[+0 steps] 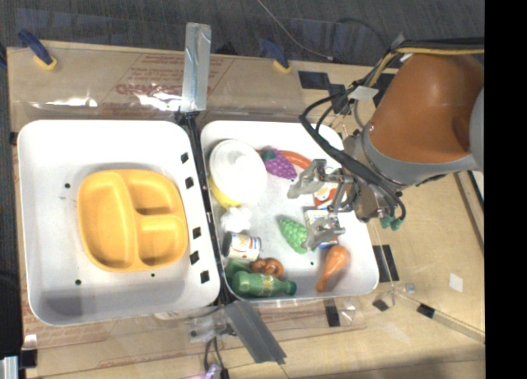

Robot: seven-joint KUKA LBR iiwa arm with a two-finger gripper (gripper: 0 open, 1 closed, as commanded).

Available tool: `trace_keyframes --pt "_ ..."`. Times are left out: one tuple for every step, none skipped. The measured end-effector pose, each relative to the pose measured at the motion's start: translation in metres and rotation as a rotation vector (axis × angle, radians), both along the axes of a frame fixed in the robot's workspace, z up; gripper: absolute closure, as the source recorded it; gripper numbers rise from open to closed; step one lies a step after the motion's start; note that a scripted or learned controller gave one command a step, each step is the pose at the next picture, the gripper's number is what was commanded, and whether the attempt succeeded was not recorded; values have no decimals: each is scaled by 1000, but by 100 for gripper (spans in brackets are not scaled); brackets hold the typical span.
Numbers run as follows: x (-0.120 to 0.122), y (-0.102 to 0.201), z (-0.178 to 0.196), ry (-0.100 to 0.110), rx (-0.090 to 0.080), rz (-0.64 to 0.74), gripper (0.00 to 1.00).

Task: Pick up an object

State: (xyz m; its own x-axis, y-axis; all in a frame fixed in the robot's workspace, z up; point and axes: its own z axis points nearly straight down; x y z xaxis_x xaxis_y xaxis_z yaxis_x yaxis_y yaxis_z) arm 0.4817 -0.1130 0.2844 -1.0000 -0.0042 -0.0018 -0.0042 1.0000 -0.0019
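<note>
Hovering spread and unladen at three o'clock in the right bin (362, 274), our pincer (317, 204) straddles the green toy (291, 232), apparently lining up its grasp.

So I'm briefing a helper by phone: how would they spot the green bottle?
Look at the right bin of the two white ones, along its near edge. The green bottle lies on its side there, below a small brown pretzel-like toy. It is the one dark green, long item, unlike the orange carrot to its right.
</note>
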Motion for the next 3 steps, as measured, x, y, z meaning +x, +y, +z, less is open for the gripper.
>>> trace_keyframes --pt "27 -50 -96 8 4 95 0" --pt "72 -65 -192 8 5 61 0" --pt "35 -96 -192 2 3 239 0"
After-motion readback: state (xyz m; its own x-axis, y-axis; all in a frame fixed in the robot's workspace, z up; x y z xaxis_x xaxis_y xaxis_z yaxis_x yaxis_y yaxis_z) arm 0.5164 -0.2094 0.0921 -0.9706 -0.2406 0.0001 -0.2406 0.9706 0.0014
